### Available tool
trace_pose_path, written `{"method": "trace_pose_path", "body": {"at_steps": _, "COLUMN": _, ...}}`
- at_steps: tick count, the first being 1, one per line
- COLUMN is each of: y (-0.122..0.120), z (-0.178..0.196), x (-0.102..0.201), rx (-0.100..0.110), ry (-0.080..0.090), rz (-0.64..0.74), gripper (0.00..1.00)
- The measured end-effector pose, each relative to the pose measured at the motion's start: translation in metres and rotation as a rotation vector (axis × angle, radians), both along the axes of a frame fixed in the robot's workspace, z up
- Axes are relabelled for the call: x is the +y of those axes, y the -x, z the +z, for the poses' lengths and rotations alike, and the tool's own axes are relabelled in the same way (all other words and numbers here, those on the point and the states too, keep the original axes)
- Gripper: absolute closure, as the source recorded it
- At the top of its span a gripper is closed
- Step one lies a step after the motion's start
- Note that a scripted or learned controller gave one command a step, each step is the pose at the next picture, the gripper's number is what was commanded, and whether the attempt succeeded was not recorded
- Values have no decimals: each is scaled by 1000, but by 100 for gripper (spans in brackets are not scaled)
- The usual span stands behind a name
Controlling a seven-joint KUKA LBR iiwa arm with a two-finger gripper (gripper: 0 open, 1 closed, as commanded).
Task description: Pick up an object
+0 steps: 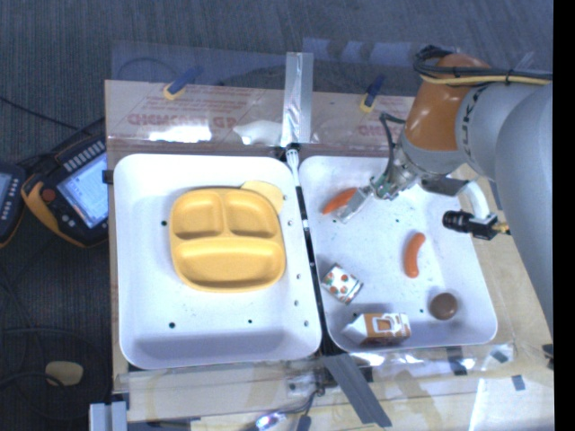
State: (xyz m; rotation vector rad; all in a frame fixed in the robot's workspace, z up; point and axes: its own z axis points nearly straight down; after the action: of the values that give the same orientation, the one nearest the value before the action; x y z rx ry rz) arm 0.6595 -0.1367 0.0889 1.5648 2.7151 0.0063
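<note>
A bulky grey arm (526, 164) wears a glossy orange band (436, 115) above its wrist; black cables loop over it, and a small metallic gripper (359, 203) tips it.

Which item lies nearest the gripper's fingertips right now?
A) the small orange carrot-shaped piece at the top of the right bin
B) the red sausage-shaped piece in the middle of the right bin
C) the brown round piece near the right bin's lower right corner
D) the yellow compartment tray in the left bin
A: the gripper sits right beside the small orange carrot-shaped piece in the right bin, far closer than to any other item.
</note>
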Motion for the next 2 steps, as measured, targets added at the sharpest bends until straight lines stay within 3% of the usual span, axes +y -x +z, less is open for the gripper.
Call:
{"method": "trace_pose_path", "body": {"at_steps": 1, "y": 60, "z": 1, "x": -68, "rx": -1, "ry": 5, "rz": -67, "gripper": 0}}
{"method": "trace_pose_path", "body": {"at_steps": 2, "y": 95, "z": 5, "x": -76, "rx": -12, "ry": -13, "rz": -342, "gripper": 0}}
